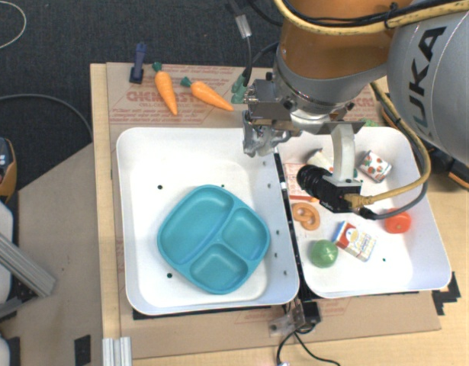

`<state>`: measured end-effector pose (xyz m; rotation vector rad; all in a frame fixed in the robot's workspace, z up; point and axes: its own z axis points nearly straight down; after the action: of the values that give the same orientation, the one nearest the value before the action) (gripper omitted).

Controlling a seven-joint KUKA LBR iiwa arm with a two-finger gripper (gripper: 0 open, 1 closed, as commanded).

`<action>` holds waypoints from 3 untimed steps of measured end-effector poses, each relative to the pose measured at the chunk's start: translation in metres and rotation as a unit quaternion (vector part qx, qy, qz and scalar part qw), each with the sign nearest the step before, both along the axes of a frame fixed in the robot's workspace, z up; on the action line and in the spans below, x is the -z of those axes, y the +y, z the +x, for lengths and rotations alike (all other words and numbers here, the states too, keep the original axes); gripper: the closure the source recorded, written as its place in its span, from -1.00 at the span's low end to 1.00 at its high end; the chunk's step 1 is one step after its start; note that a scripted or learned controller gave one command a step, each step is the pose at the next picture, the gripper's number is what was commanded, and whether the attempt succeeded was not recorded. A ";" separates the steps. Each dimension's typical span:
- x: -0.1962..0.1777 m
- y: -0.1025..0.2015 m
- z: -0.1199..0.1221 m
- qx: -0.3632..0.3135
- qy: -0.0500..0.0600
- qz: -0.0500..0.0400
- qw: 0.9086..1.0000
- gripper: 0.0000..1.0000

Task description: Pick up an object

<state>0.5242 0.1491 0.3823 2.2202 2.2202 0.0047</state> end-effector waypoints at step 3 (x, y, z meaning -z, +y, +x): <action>-0.008 0.045 -0.012 -0.003 0.003 0.000 1.000 1.00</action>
<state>0.5120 0.1944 0.3902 2.2174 2.2296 -0.0031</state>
